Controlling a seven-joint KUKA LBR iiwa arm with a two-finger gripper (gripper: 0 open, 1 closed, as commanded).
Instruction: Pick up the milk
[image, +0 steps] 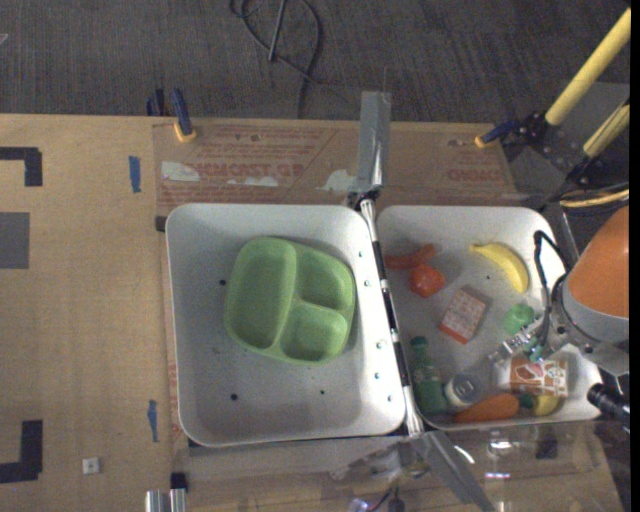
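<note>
1. The right bin (392, 300) holds a loose scatter of toy food. The pieces lie at odd angles, as though dropped in, so none of them is lined up for a grasp.
2. I judge the milk (541, 376) to be the small white carton with red and orange print. It lies flat at about 4 o'clock in that bin, close to the near wall.
3. The milk is hemmed in. A carrot (490, 407) lies just beside it at 8 o'clock, and a silver can (465, 386) is a little further off at 9 o'clock. Both could get in the way of a clean closing move.
4. A second printed carton (463, 313) sits tilted near the bin's middle and could be mistaken for the target.
5. A banana (503, 263) lies at 1 o'clock in the bin, well apart from the milk.
6. The left bin (190, 330) carries a green divided plate (292, 298), which plays no part here.
7. The arm (605, 275) reaches in from 3 o'clock. Its orange band is above the bin's right wall and its wrist is bent down toward the milk.
8. The jaws hang just at 11 o'clock of the milk. I cannot tell whether they are spread or pressed together, and the carton does not appear to be gripped.
</note>
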